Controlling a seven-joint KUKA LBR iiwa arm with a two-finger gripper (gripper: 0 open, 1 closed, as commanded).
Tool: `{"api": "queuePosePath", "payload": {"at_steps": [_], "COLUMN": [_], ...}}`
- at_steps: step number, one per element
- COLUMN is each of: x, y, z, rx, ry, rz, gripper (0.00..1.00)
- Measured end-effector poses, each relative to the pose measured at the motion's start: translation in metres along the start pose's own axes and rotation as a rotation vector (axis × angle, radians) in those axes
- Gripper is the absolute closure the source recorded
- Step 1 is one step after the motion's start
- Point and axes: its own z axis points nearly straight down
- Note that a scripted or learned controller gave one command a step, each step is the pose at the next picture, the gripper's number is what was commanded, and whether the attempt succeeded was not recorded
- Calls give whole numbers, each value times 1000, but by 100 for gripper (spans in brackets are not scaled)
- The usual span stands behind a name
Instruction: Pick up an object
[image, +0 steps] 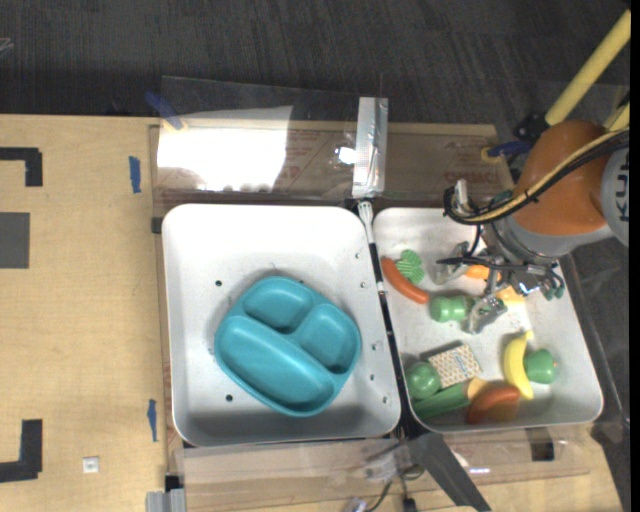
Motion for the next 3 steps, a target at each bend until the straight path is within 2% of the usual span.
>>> {"api": "queuePosePath", "payload": {"at_steps": [1, 2, 3], "x": [-29, -40, -35], "y": [39, -25, -42], "z": [0, -20, -1], "rx": [0, 1, -1], "ry": [0, 2, -1], "rz": [127, -79, -54], "gripper": [0, 0, 0]}}
